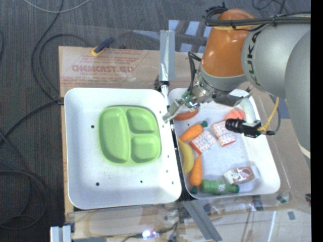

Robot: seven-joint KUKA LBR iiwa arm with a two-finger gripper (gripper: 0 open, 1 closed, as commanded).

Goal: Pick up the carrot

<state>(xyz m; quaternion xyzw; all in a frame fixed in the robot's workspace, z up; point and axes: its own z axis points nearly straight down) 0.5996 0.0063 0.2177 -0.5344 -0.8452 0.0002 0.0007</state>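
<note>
Orange carrot [191, 132] lies in right bin [267, 178]; jaws' [174, 111] state unclear

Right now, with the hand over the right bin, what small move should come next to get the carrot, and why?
Probably shift the hand a little toward the near side and lower it over the carrot. The hand hovers near the right bin's far left corner, holding nothing, while the carrot lies just beyond it, beside the banana.
</note>
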